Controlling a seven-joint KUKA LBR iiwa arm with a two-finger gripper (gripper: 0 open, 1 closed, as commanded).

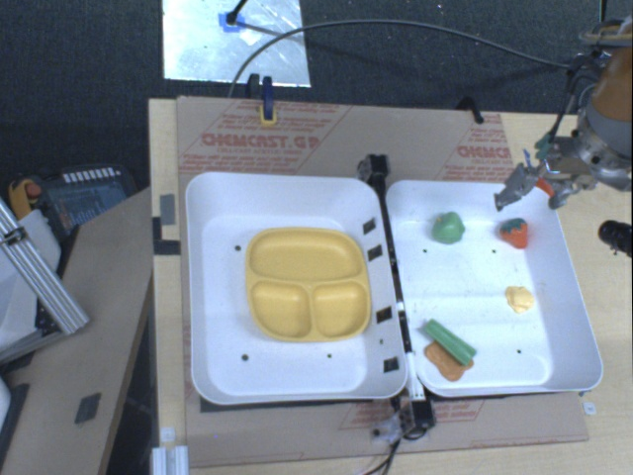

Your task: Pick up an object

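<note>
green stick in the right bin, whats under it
The green stick lies across an orange piece, covering its upper part; only its lower end shows. How far the orange piece runs beneath is hidden.

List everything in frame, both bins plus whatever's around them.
shallow white plastic bins: 2, white, side by side on the bench
yellow three-compartment plastic tray: 1, yellow, middle of the left bin
round green toy: 1, green, upper left of the right bin
small red-orange toy with a green top: 1, red-orange, upper right of the right bin
small pale yellow lump: 1, pale yellow, right of the right bin's centre
green stick-shaped toy: 1, green, lower left of the right bin, lying on the flat orange piece
flat orange piece: 1, orange, under the green stick
silver foil sheet: 1, silver, top of frame
gripper: 1, grey, over the right bin's upper right corner, above the red-orange toy
</note>
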